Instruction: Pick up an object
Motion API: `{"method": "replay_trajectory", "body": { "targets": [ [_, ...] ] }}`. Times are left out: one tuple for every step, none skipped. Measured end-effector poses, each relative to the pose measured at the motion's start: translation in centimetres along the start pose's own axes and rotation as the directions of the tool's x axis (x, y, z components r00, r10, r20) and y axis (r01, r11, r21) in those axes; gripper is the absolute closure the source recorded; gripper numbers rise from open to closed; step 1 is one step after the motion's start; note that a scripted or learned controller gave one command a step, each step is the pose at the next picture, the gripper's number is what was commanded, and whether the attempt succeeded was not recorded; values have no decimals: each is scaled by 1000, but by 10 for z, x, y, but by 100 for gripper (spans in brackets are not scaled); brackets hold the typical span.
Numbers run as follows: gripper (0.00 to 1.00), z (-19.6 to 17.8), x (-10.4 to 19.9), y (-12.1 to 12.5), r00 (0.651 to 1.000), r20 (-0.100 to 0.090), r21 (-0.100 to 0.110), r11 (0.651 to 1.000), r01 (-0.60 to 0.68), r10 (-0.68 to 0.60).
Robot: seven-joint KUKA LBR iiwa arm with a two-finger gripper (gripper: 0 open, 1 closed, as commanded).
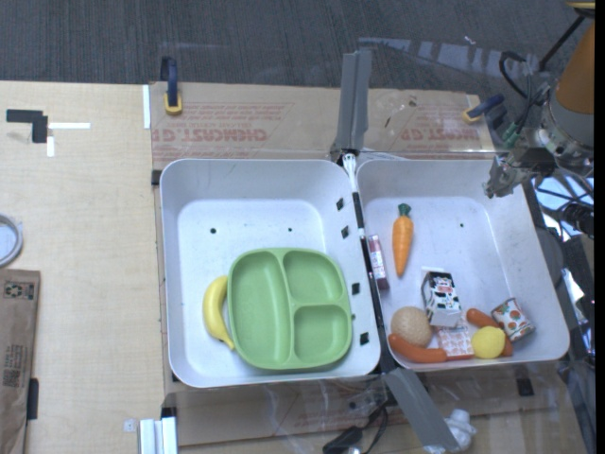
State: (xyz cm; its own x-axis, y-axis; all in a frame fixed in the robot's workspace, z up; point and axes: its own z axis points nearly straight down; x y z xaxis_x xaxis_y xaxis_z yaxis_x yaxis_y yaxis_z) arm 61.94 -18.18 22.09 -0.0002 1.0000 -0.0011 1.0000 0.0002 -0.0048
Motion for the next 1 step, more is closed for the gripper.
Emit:
{"method": "replay_trajectory", "body": {
  "targets": [
    [0,0,0,0,1000,0,0,1000,0,0]
  ]
}}
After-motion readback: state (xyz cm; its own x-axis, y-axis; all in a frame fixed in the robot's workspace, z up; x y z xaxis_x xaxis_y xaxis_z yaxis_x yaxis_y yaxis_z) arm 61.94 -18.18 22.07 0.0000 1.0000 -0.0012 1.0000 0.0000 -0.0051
